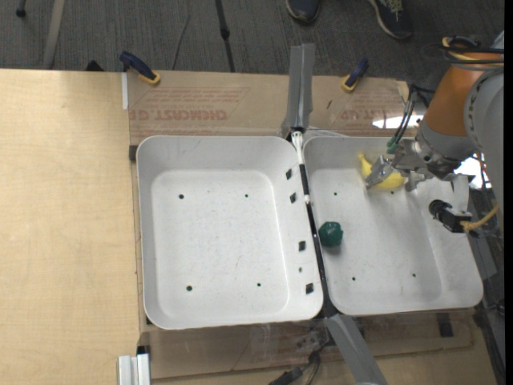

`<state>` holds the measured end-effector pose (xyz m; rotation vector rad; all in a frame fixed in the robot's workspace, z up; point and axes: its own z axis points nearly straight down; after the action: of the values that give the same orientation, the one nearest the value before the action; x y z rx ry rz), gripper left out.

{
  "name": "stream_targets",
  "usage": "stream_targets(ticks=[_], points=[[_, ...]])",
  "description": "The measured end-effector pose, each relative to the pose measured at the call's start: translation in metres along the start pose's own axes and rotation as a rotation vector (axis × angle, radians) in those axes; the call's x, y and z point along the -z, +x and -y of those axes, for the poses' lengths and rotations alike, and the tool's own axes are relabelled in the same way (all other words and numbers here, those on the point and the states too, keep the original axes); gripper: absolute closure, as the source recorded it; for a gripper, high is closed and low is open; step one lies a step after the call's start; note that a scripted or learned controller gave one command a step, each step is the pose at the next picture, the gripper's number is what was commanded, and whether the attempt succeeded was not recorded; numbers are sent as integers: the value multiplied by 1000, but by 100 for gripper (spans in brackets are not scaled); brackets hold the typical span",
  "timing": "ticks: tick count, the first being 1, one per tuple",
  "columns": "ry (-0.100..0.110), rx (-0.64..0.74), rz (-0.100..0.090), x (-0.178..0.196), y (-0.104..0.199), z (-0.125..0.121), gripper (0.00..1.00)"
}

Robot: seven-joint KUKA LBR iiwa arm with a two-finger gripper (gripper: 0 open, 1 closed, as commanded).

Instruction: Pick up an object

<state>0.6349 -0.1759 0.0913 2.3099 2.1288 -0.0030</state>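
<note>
On the bench (64, 215), two bins (160, 239)

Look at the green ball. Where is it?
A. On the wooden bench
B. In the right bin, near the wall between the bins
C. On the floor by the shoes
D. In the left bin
B: the green ball sits on the right bin floor, close to its left wall beside the other bin.

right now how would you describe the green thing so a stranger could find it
Of the two white bins, take the right bin. Along its left wall, near the divider between the bins, sits the small dark green ball. It is round and lies alone, unlike the yellow object under the claw.
</note>
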Motion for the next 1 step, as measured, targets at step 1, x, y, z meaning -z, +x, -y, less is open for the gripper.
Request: stream_targets(ticks=[1], points=[[2,4,3,9,0,0,100]])
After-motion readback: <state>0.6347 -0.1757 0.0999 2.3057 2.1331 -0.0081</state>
